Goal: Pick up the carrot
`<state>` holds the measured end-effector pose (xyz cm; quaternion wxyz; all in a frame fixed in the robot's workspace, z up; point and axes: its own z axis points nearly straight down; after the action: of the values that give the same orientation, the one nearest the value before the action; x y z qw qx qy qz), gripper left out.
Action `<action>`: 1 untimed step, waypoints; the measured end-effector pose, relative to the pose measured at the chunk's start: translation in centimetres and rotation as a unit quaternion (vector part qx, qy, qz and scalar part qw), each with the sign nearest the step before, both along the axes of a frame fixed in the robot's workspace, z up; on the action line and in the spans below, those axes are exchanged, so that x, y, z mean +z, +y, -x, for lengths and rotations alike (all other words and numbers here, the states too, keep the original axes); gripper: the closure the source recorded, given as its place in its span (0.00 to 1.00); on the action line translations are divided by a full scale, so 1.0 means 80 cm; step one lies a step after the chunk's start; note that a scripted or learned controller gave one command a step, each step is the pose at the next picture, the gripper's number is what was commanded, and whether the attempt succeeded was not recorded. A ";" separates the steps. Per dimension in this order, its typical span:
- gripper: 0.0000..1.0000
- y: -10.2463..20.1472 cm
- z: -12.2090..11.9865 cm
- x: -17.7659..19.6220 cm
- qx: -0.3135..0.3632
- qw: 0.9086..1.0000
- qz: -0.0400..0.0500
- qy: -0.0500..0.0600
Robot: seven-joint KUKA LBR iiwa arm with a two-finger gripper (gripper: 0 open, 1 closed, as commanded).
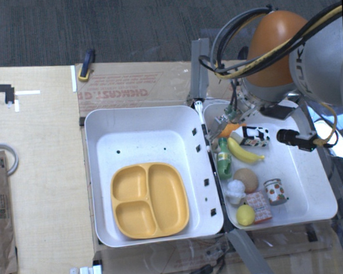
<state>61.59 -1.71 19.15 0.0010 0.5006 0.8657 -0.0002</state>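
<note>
Far off to my left, the left bin point(98, 166) holds a yellow divided plate point(149, 200). I, the gripper point(227, 120), hang low at the back left corner of the right bin point(313, 206); whether I am released or clenched, I cannot tell. The carrot point(233, 126) shows as a bit of orange right at my tips, touching or just beside them. Just in front of me lie a green bottle point(224, 159) and a banana point(244, 150), with a black-and-white toy point(255, 136) to my right. Farther forward sit a white ball point(235, 189), a brown ball point(246, 179), a lemon point(245, 215) and a small can point(275, 191).
</note>
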 end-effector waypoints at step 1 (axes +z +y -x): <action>0.00 -0.070 0.097 -0.001 -0.053 0.999 0.000 0.001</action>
<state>53.79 -7.34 19.09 -0.0004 0.5459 0.8378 -0.0009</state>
